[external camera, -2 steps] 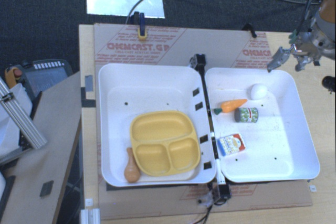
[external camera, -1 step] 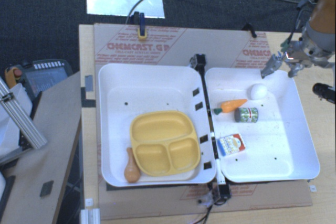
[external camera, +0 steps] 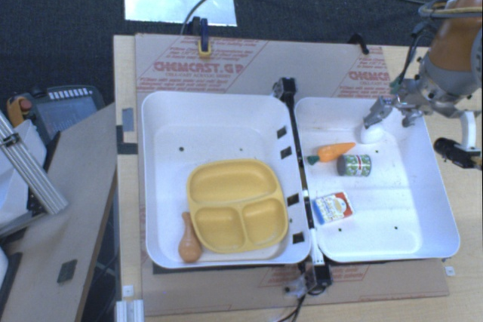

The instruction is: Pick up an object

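on the tabletop (external camera: 128,87) sit two white bins side by side. the left bin (external camera: 173,124), in the middle-left of the frame, holds one yellow divided tray (external camera: 235,203) with three compartments, and one tan wooden spoon (external camera: 188,241) lying just beside the tray's lower left corner.

the right bin (external camera: 423,230), in the middle-right of the frame, holds four loose things: one small white object (external camera: 371,133) near its upper edge, one orange carrot (external camera: 332,153) just below that, one small grey-green can (external camera: 355,165) lying on its side touching or just beside the carrot, and one red-and-white packet (external camera: 333,207) lower down, apart from the others.

at the upper right of the frame the gripper (external camera: 385,113) hangs over the upper part of the right bin, just above the white object. whether the gripper is open or closed i cannot tell, and nothing is visibly gripped.

i judge this to be the approach step, with nothing picked up yet. the next move seems to call for a short descent centred on one chosen thing, most likely the white object below, then a firm close and a lift.
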